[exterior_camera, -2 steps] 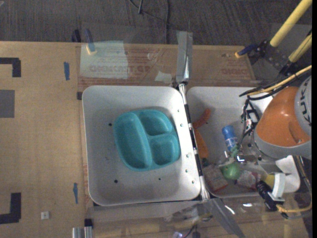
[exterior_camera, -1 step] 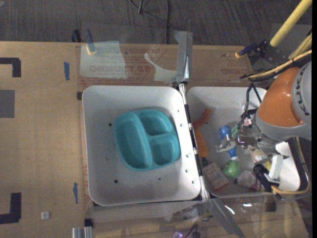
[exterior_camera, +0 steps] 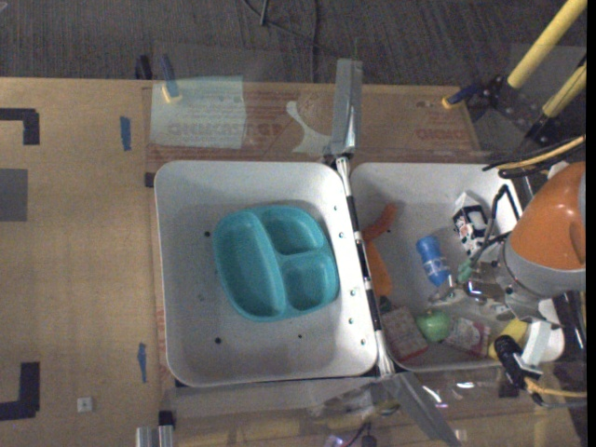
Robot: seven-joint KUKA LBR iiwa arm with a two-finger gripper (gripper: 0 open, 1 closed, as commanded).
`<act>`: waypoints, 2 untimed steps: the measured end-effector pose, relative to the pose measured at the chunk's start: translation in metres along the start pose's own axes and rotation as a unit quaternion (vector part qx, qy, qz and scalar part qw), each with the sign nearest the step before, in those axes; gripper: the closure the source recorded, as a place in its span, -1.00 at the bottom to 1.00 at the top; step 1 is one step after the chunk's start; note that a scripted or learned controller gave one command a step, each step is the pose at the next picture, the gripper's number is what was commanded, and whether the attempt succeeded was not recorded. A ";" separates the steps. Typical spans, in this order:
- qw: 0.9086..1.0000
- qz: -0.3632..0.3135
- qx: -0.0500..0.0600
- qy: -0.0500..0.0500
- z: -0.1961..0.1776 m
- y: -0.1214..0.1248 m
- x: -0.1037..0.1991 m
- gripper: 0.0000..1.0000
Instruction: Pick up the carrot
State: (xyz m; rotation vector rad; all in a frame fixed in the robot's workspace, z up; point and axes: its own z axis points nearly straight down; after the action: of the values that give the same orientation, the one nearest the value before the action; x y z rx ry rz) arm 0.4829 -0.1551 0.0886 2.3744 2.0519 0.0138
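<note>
Gripper (exterior_camera: pixel 468 285): sits low over the right bin (exterior_camera: pixel 410 180), toward that bin's right and near side, hanging from the grey arm with its orange band (exterior_camera: pixel 551 226) that enters from the right; its metal end is a small glinting cluster among clutter, and whether it is released or clenched cannot be told from this view; nothing is visibly held in it. Items closest to it: a blue bottle (exterior_camera: pixel 431 260) just to its left, standing slightly tilted; a green round object (exterior_camera: pixel 432 325) just to the near side; a flat reddish packet (exterior_camera: pixel 402 333) beside that, at the near-left corner; a small white-and-black item (exterior_camera: pixel 469 222) on the far side. Carrot (exterior_camera: pixel 377 254): orange, elongated, lying in the right bin hard against its left wall, next to the divider between the bins; it lies to the left of the gripper, with the blue bottle between the two. Long axis: runs roughly far to near along the wall, the far end angled a little toward the right. Judgement: the coming move needs a shift leftward across the bin, past the bottle, with the fingers set across the carrot's width; the closeness of the wall leaves little room on that side. Left bin (exterior_camera: pixel 186 194): holds a teal divided tray (exterior_camera: pixel 275 261), well apart from the carrot.
</note>
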 end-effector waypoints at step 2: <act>0.984 0.176 0.004 -0.003 -0.095 0.058 0.099 -1.00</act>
State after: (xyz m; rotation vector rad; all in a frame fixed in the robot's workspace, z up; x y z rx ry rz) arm 0.5540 -0.0661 0.1844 2.7013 1.6045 -0.0026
